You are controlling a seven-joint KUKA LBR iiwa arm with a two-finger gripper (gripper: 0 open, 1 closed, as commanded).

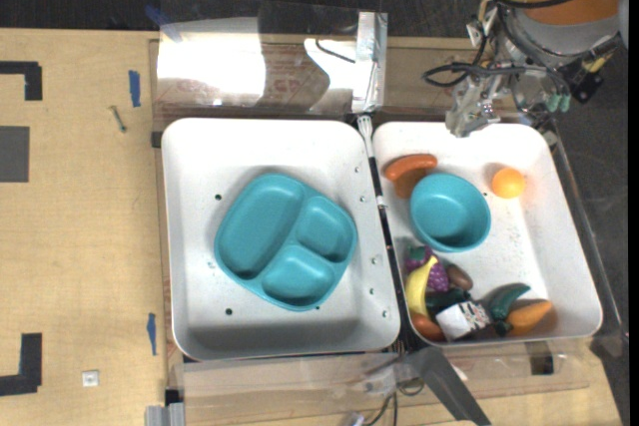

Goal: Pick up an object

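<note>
My gripper (471, 118) hangs over the far rim of the right bin (569, 244), up at its back left corner, with nothing seen in it. Below it in that bin lie an orange-red sausage-shaped toy (409, 165), a teal bowl (451, 210) and a small orange ball (508, 183). At the bin's near edge is a heap of toy food: a yellow banana (418, 290), purple grapes (440, 278), a white box (462, 319), a dark green piece (509, 296) and an orange piece (530, 314).
The left bin (190, 175) holds a teal divided plate (287, 237). A clear plastic sheet (265, 65) stands behind that bin. Cables (469, 70) hang off the arm's wrist near the right bin's far edge. Bare bench lies to the left.
</note>
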